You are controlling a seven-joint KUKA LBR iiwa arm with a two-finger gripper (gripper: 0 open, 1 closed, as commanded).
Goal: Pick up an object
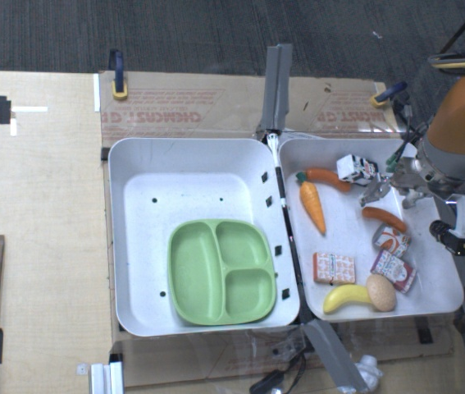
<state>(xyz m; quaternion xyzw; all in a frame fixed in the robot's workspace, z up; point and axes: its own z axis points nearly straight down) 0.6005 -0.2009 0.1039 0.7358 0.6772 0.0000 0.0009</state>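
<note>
The arm (455, 125) is seen reaching in over the right bin (453, 302), and the gripper (388, 185) is poised low near the bin's far end. Whether anything is clamped cannot be told at this size; nothing is plainly seen between the metal parts.

Plenty is on offer below. A small white toy (355, 168) is lying just beside the gripper, close against a long carrot (326, 177). A second, stubbier carrot (313, 207) is angled down the bin's left side. A reddish sausage (384, 217) is just beneath the gripper, with crumpled packets (392, 261) below it. Nearer the front, a small patterned box (334, 268), a banana (348, 298) and a brown potato (381, 293) are bunched together, banana and potato touching.

The sausage is judged the nearest target: probably light, hard plastic, smooth and apt to roll, so it is best pinched across its middle, jaws set square to its length. The packets are likely to crumple and slip. The left bin (134, 179) is occupied by a green divided plate (220, 272).
</note>
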